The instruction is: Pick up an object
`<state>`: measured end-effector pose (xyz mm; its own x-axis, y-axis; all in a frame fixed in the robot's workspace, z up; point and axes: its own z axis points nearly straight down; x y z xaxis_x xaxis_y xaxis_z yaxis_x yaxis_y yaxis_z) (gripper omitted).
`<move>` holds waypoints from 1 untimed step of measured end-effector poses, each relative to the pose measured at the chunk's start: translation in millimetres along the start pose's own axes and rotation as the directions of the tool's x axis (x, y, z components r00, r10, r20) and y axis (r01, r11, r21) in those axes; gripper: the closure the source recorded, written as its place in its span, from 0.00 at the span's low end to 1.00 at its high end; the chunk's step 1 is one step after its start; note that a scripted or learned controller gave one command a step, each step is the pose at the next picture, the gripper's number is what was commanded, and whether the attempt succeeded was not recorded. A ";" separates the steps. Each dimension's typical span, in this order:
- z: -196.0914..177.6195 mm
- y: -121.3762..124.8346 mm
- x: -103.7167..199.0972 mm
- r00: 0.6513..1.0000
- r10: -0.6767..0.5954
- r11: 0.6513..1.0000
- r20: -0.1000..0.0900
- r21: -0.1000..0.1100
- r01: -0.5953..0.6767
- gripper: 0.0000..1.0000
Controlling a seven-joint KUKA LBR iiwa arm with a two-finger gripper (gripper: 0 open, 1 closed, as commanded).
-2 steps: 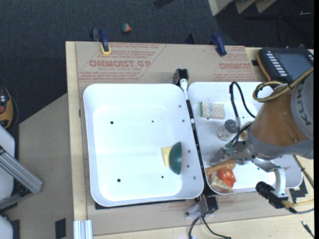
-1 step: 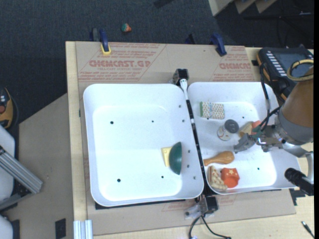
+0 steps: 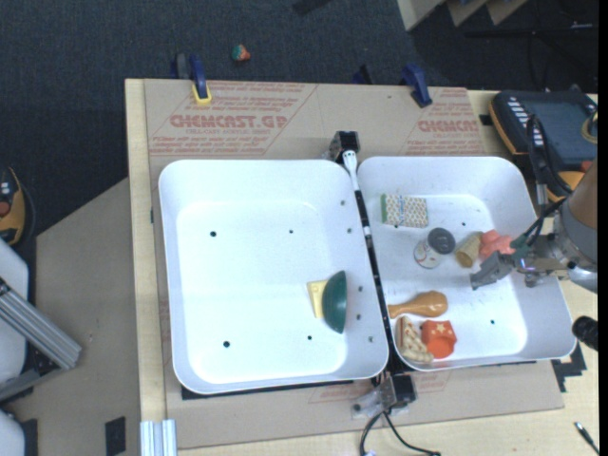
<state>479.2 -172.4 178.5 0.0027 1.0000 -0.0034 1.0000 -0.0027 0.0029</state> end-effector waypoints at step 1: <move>46.5 119.2 11.7 1.000 -0.008 1.000 0.001 -0.013 0.008 0.00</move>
